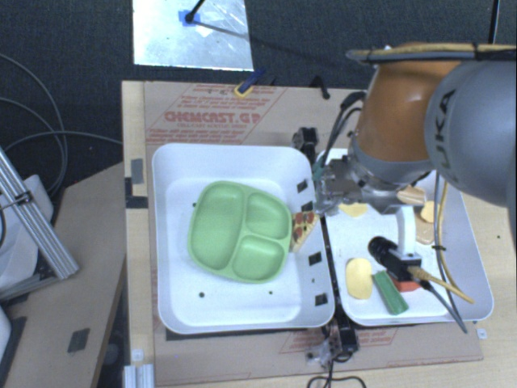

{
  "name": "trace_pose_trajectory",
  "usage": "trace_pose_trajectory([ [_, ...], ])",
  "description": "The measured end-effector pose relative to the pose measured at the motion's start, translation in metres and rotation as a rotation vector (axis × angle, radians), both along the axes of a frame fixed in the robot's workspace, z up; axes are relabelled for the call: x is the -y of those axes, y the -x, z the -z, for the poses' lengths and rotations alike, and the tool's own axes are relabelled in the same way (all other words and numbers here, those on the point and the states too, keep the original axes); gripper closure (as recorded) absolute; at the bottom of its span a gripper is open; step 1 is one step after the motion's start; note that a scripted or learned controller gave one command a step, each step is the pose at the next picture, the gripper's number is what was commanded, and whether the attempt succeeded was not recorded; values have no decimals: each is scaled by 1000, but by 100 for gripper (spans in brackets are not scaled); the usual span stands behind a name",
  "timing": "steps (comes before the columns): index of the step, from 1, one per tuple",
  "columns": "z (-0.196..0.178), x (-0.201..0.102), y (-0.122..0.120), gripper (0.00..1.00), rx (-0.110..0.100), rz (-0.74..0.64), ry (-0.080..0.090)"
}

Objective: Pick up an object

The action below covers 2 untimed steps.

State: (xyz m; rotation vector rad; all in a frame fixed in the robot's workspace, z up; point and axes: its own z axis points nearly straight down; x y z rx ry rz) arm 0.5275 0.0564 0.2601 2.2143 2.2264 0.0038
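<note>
My gripper (325, 199) hangs under the grey and orange arm, right over the wall between the two bins. A toy pizza slice (303, 227) lies just below and left of it, at the right edge of the left bin (186, 314), against the green divided plate (239, 231). In the right bin (468, 285) lie a yellow rounded piece (359, 277), a green stick-shaped piece (391, 293) and a small orange-red piece (409, 284). A flat yellow piece (354, 210) peeks out from under the wrist. The arm hides what is directly beneath the gripper.
A beige piece (413, 196) and another yellow piece (426, 212) lie further right in the right bin, partly behind the arm. The bins rest on a cardboard sheet (210, 115). A shiny metal plate (192, 23) lies at the back.
</note>
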Motion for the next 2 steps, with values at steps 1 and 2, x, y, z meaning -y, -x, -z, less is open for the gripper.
trace_pose_trajectory([
  [1, -11, 0, -1, 100, 1, -4, -1],
  [2, 45, 18, 2, 100, -7, 7, 2],
])
